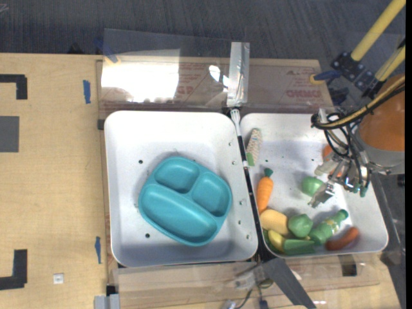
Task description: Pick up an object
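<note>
Two shallow white bins sit side by side on the bench, seen from above at a slant. Against the left bin (122,172) floor lies a teal divided plate (185,199), roughly central and turned at an angle, with one long compartment toward the near edge and two smaller ones toward the far edge. Inside the right bin (290,134) the toy food gathers along the near edge: an orange carrot (264,193) with a green top stands close to the left wall, a yellow piece (273,221) lies just below it, and a cluster of green pieces (300,226) spreads toward the near right corner, where a red-brown piece (343,238) rests against the wall. A pale corn cob (253,146) lies near the left wall, farther back, apart from the rest. A small round green piece (311,185) sits alone toward the middle of this bin. From the right comes the arm, its orange band (386,127) at the bin's right edge, black cables looped around the wrist. Just beside the round green piece, low over the bin floor, is the gripper (328,188); whether its fingers are spread or pressed together cannot be told, and nothing can be seen between them.
</note>
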### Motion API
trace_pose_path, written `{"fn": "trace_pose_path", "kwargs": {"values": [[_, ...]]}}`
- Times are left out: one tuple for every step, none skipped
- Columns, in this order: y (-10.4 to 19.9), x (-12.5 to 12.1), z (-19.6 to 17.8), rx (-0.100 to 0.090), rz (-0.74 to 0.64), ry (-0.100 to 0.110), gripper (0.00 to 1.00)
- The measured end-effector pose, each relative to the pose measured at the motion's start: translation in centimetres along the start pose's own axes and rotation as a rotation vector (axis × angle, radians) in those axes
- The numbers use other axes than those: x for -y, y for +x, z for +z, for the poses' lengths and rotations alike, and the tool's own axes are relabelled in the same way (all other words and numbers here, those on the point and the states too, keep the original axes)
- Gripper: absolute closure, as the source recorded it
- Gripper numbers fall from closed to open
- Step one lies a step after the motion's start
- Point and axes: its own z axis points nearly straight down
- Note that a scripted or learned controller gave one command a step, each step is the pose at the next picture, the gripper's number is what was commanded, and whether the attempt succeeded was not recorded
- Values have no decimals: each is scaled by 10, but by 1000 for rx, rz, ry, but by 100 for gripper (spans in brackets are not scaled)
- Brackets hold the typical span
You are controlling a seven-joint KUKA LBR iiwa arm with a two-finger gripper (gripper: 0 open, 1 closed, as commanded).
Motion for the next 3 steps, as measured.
{"fn": "trace_pose_path", "kwargs": {"values": [[38, -67, 39, 4, -162, -3, 0], [-78, -112, -53, 2, 195, -3, 0], [-75, -88, 31, 3, -163, -3, 0]]}}
